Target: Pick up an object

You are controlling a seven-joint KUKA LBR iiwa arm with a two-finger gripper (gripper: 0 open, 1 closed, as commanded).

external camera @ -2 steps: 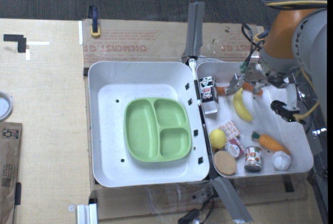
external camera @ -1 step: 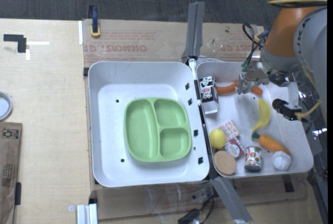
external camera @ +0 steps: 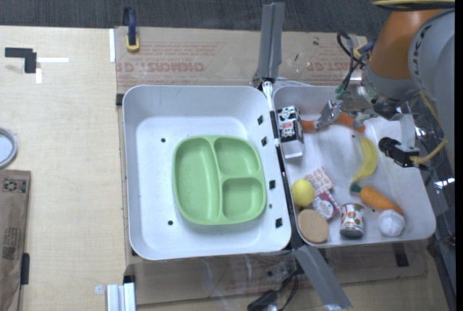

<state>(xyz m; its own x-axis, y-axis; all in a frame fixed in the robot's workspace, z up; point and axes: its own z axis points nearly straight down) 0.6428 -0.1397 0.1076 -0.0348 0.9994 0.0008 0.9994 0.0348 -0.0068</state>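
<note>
The gripper (external camera: 331,114) is down in the far end of the right bin (external camera: 416,226), and I honestly can't tell what its pincer is doing, it's too small and dark against the wall.

What worries me: there's an orange thing (external camera: 354,123), maybe a small carrot, lying right beside the tip, tight to the bin's far wall. My guess is the fingers could just shove it into the corner, or clip the rim on the way down. The milk carton (external camera: 289,127) with cow spots stands just to the left, leaning on the divider, and could get knocked over if the arm swings that way.

The orange piece itself looks short, smooth and slim, partly hidden by the wrist, so probably slippery to pinch.

The rest sits nearer: a banana (external camera: 367,160), a bigger carrot (external camera: 376,197), a lemon (external camera: 302,192), a soup can (external camera: 351,220), a round cookie (external camera: 313,226). The left bin (external camera: 145,158) has a green divided plate (external camera: 219,179).
</note>
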